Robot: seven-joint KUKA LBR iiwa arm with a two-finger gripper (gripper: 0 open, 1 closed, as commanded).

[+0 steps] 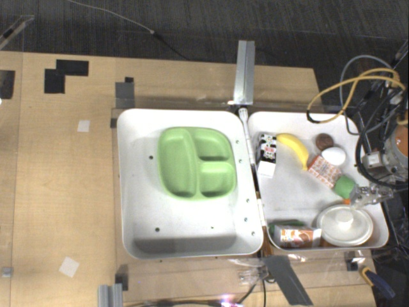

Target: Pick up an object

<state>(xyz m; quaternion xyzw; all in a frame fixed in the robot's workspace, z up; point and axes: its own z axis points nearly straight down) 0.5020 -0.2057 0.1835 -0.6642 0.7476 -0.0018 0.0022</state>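
Observation:
The right bin (287,197) holds several objects. A yellow banana (294,149) lies near its back, beside a small black-and-white box (267,151). A brown round piece (324,141), a white egg-shaped ball (333,155), a red-and-white packet (322,170) and a green block (344,186) cluster toward the right wall. A white round bowl (345,224) and an orange-labelled carton (295,236) sit along the front wall. My gripper (370,196) hangs at the bin's right rim, just right of the green block and above the bowl, with nothing seen in it.
In the left bin (137,222) rests a green divided plate (195,162). A metal post (245,72) stands behind the seam between the bins. Yellow and black cables (358,91) loop around the arm at the right.

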